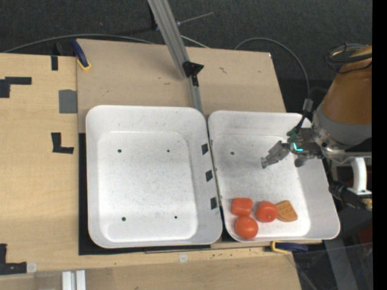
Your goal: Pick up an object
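Observation:
Three red tomato-like pieces (242, 206), (266, 211), (246, 227) lie clustered at the front of the right bin (242, 132), with an orange-brown piece (286, 211) beside them on the right. My gripper (270, 157) hangs over the middle right of that bin, pointing left, well behind the cluster and apart from it. Nothing shows between its fingers.
The left bin (145, 116) sits beside the right one, joined by black clips (208, 175) along the shared wall. A slanted metal pole (175, 41) rises behind the bins. The arm's orange band (347, 95) fills the right side.

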Action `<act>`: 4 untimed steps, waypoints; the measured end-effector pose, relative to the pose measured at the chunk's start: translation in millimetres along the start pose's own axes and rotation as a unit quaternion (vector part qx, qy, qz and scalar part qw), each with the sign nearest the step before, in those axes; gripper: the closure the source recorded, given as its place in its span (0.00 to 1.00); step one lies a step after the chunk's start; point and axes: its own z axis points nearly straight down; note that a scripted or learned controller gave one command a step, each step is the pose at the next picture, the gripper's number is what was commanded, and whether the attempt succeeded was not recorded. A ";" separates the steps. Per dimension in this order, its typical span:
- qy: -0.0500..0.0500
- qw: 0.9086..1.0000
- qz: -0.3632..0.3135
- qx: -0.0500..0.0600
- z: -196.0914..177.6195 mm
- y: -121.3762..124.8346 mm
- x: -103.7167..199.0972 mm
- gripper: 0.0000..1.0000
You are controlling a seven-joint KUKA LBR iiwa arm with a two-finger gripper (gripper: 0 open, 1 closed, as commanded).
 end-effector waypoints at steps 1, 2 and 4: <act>0.000 1.000 -0.001 -0.002 -2.2 0.8 -0.1 0.00; 0.000 1.000 0.000 0.001 62.3 -1.5 -0.8 0.00; -0.001 1.000 0.000 -0.003 148.7 -8.5 -0.3 0.00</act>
